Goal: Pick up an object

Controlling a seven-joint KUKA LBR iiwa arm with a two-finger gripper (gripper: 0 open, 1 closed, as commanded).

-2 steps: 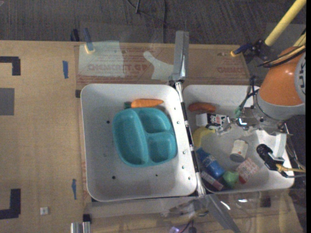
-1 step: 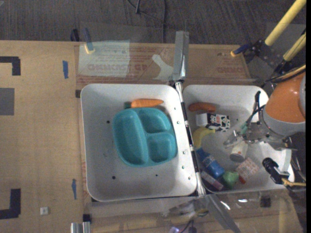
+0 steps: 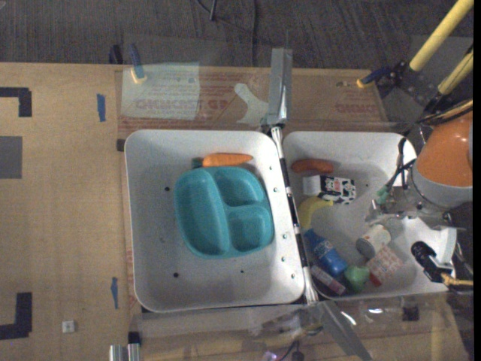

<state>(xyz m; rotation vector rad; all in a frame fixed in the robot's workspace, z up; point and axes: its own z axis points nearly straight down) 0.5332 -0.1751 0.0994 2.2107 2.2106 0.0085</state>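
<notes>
My gripper (image 3: pixel 382 213) hangs over the right bin (image 3: pixel 361 143), toward its right side, under the grey wrist with the orange band (image 3: pixel 449 156). Just below it in the view lies a small white cylinder with a reddish end (image 3: pixel 373 241), close to the gripper; I cannot tell if they touch. A red-and-white packet (image 3: pixel 385 265) lies nearer the front. Further left in that bin are a black-and-white patterned box (image 3: pixel 339 188), a yellow piece (image 3: pixel 313 208), a blue bottle (image 3: pixel 325 253), a green item (image 3: pixel 356 277) and an orange-red sausage shape (image 3: pixel 312 165).
The left bin (image 3: pixel 150 224) holds a teal divided plate (image 3: pixel 224 210) and an orange carrot (image 3: pixel 225 159) beside its far edge. A metal divider (image 3: pixel 289 201) runs between the bins. Yellow poles (image 3: pixel 443 28) stand at the far right.
</notes>
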